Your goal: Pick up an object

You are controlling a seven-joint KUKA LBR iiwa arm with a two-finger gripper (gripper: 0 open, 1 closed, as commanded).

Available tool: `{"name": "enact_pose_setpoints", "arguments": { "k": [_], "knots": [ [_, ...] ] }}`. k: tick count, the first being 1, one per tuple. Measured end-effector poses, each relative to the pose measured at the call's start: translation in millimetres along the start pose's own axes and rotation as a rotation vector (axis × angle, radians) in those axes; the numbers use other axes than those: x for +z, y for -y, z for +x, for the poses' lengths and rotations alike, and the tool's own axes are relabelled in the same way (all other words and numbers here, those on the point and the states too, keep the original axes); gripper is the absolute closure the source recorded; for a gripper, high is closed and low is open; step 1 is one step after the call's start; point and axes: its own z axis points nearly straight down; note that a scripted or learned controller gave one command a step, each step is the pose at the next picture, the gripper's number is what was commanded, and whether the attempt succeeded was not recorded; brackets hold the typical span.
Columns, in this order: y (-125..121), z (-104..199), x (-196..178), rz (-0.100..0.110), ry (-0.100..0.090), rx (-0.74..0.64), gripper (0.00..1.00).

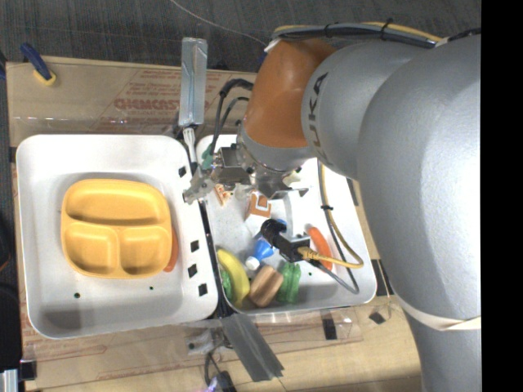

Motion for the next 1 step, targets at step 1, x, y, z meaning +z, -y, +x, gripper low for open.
{"name": "enact_pose_setpoints", "arguments": {
  "k": [1],
  "knots": [
    [-24.7,-65.9,27.0,0.002,0.001,0.051,0.0]
  ]
}}
